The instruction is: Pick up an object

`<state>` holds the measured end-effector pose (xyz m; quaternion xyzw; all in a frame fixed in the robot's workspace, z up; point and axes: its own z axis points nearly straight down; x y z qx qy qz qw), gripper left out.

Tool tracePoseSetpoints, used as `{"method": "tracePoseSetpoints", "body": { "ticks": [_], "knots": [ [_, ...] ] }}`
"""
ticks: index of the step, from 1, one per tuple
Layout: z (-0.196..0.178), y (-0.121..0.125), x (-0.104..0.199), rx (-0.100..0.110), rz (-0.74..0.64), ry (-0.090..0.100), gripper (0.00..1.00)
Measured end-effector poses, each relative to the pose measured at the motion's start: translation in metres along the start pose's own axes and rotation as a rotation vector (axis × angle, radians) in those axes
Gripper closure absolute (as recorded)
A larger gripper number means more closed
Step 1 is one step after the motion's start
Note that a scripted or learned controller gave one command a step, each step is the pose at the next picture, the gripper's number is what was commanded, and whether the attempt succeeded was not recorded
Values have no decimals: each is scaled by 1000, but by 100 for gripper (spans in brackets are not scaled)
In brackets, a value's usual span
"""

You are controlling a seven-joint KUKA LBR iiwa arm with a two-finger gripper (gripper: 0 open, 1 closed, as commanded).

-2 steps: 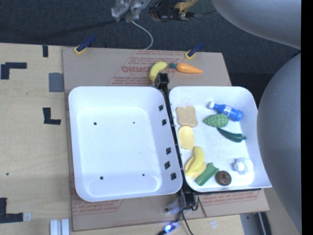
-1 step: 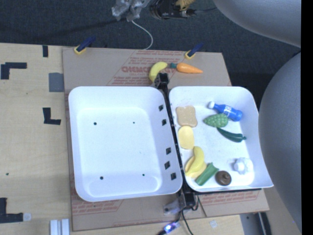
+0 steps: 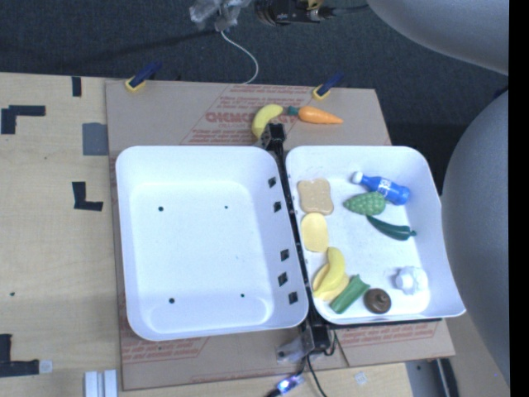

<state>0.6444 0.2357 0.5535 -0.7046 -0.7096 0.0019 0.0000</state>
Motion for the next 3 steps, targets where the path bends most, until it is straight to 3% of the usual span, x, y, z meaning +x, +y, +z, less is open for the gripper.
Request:
{"method": "tracePoseSetpoints", "body": {
  "ticks": [1,2,3],
  "knots": [
    [129,-63,-2,15,5,-3,100],
    [11,-99,-1,-13,2,8,100],
    [159,-48,-3,11,8,-5,100]
  ]
}}
